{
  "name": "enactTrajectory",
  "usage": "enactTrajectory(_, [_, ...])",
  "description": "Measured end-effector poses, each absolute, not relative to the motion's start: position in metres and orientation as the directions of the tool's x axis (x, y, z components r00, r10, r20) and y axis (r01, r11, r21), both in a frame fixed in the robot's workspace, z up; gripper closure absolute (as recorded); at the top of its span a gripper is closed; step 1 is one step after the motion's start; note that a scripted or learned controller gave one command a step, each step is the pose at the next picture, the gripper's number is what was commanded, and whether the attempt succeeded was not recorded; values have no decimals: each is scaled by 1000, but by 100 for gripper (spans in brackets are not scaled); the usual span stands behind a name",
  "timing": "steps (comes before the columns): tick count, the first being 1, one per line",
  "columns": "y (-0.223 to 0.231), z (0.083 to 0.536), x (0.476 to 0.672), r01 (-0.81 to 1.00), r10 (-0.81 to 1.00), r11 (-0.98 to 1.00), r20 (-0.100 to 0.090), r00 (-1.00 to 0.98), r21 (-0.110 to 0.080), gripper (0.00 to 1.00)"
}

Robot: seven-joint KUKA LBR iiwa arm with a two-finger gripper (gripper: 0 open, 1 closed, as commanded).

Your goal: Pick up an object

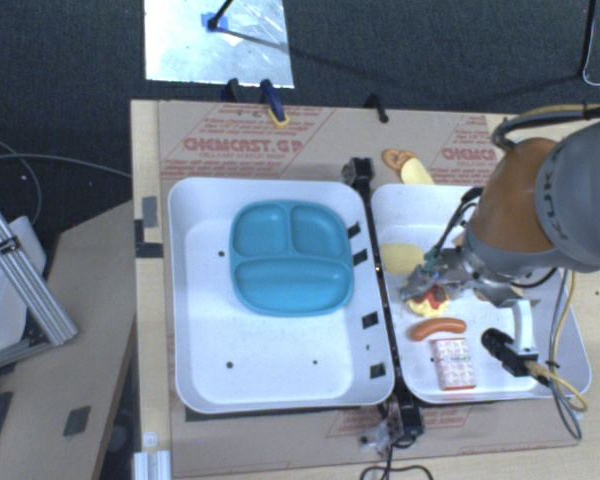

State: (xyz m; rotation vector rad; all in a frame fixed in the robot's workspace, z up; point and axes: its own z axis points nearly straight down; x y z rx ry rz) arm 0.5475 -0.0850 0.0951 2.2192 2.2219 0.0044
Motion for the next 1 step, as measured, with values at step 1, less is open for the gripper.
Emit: enactTrajectory(1, [-18,190,596,1000,1000,11,1,-11,13,100])
